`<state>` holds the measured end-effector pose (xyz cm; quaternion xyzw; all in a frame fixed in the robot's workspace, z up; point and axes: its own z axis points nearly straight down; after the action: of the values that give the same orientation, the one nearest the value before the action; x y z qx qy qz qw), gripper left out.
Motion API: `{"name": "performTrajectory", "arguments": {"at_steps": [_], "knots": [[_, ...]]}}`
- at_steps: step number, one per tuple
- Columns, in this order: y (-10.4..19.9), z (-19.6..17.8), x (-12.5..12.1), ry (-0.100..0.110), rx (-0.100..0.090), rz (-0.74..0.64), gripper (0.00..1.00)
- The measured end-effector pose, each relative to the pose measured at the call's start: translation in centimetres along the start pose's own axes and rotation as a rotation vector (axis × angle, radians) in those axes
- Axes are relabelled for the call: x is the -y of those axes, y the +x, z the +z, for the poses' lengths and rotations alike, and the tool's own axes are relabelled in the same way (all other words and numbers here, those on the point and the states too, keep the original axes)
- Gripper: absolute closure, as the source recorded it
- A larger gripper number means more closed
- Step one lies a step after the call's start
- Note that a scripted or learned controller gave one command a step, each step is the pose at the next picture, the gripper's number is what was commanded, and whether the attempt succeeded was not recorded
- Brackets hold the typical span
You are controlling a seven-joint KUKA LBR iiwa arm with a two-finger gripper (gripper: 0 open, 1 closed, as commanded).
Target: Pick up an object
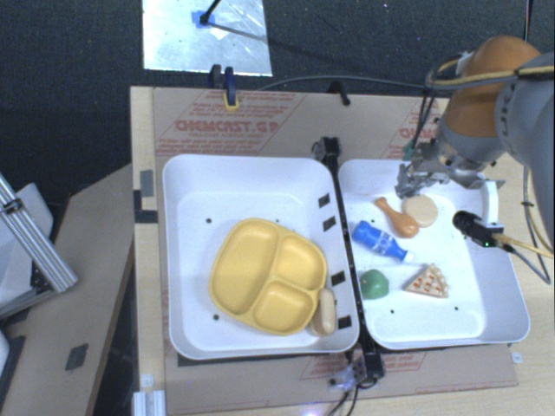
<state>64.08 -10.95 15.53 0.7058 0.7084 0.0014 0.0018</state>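
Hovering low over the right bin (499,315), the tool (414,180) hangs just beside a tan drumstick (397,217) and round biscuit (421,211); its grip I cannot tell. Nearby lie a blue bottle (379,240), green lump (375,283) and pizza slice (427,282). The left bin (186,232) holds a yellow tray (269,274).

the left bin (186,232) holds a divided tray (269,276) (a bread roll (325,312) touching its right edge); the right bin (494,293) holds a drumstick (396,216), bottle (378,240), pizza slice (427,282).
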Motion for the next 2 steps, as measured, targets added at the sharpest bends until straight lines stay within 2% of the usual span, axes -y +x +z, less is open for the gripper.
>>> {"name": "performTrajectory", "arguments": {"at_steps": [2], "knots": [[0.1,-9.8,-0.4,-0.002,0.000,-0.001,1.00]]}}
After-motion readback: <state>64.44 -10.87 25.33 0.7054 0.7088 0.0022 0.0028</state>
